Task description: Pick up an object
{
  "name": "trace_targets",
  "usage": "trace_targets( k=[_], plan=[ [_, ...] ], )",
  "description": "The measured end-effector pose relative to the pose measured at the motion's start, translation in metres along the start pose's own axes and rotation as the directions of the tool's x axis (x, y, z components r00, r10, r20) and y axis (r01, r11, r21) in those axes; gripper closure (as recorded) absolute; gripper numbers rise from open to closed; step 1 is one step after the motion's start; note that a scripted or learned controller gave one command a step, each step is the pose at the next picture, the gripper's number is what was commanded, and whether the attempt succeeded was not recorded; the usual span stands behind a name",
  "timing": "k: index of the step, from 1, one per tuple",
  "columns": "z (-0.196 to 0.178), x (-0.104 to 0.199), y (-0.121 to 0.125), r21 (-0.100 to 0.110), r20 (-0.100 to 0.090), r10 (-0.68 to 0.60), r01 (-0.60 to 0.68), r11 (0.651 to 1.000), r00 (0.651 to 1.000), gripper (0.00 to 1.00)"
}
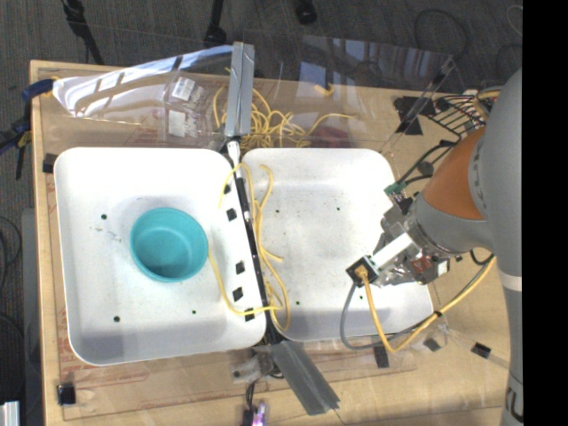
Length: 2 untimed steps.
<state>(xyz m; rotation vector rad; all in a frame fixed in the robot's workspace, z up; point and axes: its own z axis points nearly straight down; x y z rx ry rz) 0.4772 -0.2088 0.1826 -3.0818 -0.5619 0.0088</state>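
Arm (497, 176) over right bin (302, 238) | teal bowl (169, 244) left bin (89, 238)

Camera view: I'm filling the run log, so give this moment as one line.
end effector: over right bin, right side | teal bowl: upright in left bin | pick: not yet done

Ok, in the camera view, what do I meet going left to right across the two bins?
Left bin → teal bowl → yellow cables along the divider → right bin → gripper → grey arm with orange band.
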Motion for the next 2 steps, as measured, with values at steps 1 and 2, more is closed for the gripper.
trace_targets(
  k=[1,2],
  plan=[
    [-0.074,0.053,-0.120,-0.005,-0.003,0.133,-0.133,0.991,0.991,1.00],
    [-0.069,0.013,-0.007,-0.007,-0.001,-0.080,0.080,0.997,0.997,1.00]
  ],
)
